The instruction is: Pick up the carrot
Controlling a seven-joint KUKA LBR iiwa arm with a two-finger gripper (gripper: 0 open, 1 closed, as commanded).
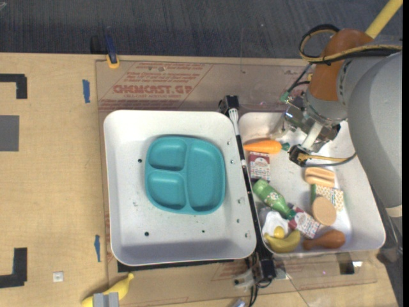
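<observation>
At the near end of the right-hand shallow white bin (pixel 374 226), a yellow toy banana (pixel 283 240) and a green toy bottle (pixel 271 197) crowd together. Farther back lies the orange toy carrot (pixel 262 147), crosswise and close to the bin's left wall. A small red-and-white packet (pixel 259 167) sits just beside it. The grey gripper (pixel 299 133) hangs off its right tip; open or closed, I cannot tell. A descent could clip the wall or packet, or nudge the carrot aside. The bare floor to its right offers room.
</observation>
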